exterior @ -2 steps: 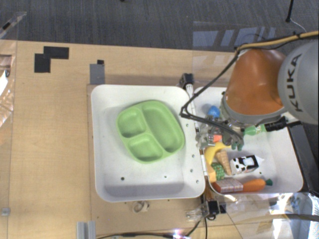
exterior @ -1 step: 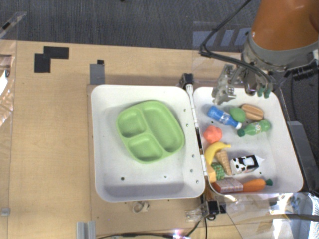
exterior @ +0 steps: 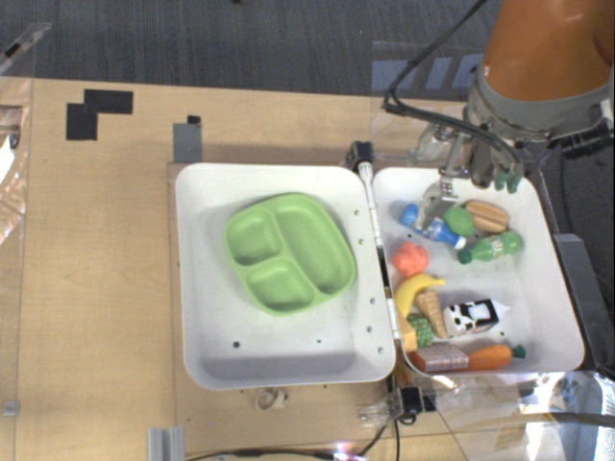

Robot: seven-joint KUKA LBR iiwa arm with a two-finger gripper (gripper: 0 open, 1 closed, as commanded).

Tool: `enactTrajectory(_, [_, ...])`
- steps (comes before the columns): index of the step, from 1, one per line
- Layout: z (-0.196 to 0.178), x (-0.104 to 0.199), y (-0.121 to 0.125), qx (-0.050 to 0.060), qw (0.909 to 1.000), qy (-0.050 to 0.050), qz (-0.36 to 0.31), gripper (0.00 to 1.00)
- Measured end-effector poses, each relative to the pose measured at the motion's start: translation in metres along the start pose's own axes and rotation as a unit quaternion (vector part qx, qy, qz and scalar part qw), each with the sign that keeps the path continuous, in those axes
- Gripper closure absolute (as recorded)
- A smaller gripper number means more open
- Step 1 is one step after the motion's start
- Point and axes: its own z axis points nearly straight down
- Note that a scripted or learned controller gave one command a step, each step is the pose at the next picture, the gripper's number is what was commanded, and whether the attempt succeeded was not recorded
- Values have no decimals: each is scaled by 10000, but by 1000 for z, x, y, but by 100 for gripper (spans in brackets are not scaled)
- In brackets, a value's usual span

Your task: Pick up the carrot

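Camera view: carrot (exterior: 490, 357) lies well apart from gripper (exterior: 439, 198).

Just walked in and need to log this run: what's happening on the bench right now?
The arm's gripper hangs over the far end of the right bin, beside a blue bottle. Nothing shows between its fingers. The carrot lies untouched along the near edge of that bin, beside other toy foods. A green divided plate sits in the left bin.
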Motion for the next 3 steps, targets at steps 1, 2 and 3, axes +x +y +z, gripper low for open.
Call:
enactTrajectory(1, [98, 56, 22, 5, 9992, 70, 402, 0])
enactTrajectory(2, [169, 25, 42, 9, 9940, 55, 1095, 0])
enactTrajectory(3, [166, -36, 56, -4, 10000, 16, -63, 0])
